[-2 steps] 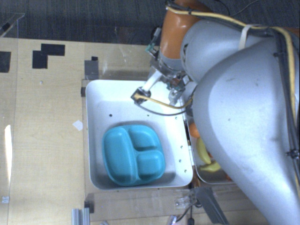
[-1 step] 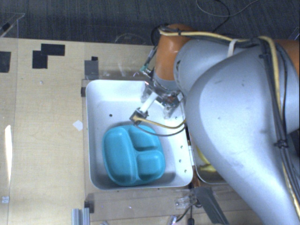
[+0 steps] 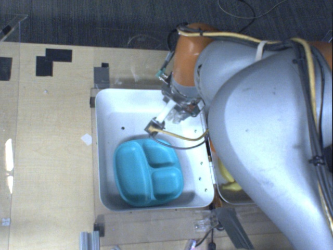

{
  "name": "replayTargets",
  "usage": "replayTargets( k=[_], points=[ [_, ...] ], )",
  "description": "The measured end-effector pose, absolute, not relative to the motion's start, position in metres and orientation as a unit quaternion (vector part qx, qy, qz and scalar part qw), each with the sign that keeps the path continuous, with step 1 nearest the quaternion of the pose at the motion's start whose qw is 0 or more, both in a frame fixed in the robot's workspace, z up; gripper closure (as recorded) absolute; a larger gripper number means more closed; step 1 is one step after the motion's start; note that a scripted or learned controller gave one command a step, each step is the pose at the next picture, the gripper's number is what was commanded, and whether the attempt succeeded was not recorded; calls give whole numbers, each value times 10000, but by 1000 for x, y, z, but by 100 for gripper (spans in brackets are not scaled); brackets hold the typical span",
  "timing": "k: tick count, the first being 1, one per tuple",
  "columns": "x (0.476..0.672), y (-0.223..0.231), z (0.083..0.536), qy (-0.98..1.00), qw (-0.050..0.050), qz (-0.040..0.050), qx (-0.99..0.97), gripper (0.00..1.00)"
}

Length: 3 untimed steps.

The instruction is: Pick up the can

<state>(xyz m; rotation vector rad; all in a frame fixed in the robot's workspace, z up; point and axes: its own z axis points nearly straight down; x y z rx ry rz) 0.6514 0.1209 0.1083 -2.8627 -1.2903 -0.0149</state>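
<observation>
My gripper (image 3: 179,110) hangs over the far right part of the left white bin (image 3: 112,105), just below the orange band of the wrist (image 3: 186,56). It is above the bin floor, a little beyond the blue tray's far edge, and nothing can be made out in its grasp. The large grey arm (image 3: 270,139) reaches in from the right and covers nearly all of the right bin. A yellow shape (image 3: 227,177) peeks out from under the arm at that bin's left wall.
A blue plastic tray (image 3: 148,173) with three compartments lies in the near half of the left bin. The wooden bench (image 3: 47,139) spreads out to the left, with black markers (image 3: 52,60) at its far side.
</observation>
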Motion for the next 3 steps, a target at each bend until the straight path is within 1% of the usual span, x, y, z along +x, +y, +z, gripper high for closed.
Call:
replayTargets(
  k=[1,2,3],
  points=[
    [666,56,186,-4291,-7,-27,-9033,100],
    [658,14,203,-3863,-5,-19,-9224,100],
    [611,55,227,-2403,7,-15,-9707,100]
  ],
)
